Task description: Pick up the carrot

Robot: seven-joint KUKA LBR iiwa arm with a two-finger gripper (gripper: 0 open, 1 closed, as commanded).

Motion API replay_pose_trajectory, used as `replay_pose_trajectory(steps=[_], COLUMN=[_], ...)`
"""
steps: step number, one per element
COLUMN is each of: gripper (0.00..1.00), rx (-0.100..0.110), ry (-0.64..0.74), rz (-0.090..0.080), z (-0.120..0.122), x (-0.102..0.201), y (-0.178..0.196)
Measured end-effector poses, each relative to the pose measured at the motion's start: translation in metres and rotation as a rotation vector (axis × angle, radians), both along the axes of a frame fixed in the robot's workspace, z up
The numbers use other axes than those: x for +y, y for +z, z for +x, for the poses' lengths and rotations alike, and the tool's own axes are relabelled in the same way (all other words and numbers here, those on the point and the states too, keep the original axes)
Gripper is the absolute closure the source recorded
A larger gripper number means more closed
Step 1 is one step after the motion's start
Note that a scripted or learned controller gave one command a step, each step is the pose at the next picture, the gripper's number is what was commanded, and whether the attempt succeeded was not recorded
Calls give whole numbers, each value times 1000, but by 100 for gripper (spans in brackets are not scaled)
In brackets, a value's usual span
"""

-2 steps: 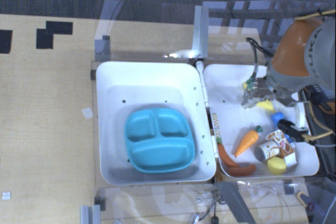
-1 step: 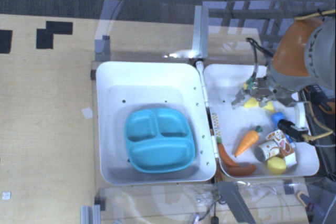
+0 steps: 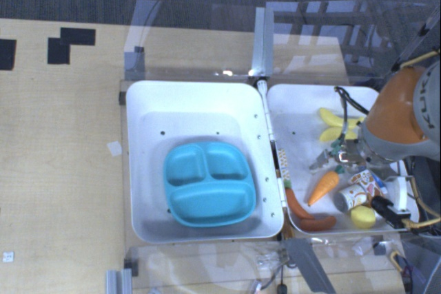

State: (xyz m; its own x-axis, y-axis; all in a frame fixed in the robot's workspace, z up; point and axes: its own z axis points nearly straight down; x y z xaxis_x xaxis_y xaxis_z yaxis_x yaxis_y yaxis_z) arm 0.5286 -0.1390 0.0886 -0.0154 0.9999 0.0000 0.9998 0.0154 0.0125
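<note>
While the carrot [image 3: 323,187] lies in the right bin [image 3: 296,113], the gripper [image 3: 335,159] hangs just above its thick end.

It slants between a brown sausage [image 3: 308,213] and a small can [image 3: 353,195], beside 1 lemon [image 3: 363,216], with a banana [image 3: 335,122] farther back. It looks light, stiff and smooth, likely slippery on the taper, so the thick upper half seems the better hold. The claw's prongs stand apart with nothing between them; touch with the carrot cannot be told.
</note>
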Motion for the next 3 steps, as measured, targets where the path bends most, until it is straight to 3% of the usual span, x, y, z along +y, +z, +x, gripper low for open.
replay_pose_trajectory(steps=[1,2,3], gripper=[100,100,100], rx=[-7,-1,6], ry=[4,577,718], rz=[0,-10,-6], z=[3,44,82], x=[0,13,65], y=[11,1,96])
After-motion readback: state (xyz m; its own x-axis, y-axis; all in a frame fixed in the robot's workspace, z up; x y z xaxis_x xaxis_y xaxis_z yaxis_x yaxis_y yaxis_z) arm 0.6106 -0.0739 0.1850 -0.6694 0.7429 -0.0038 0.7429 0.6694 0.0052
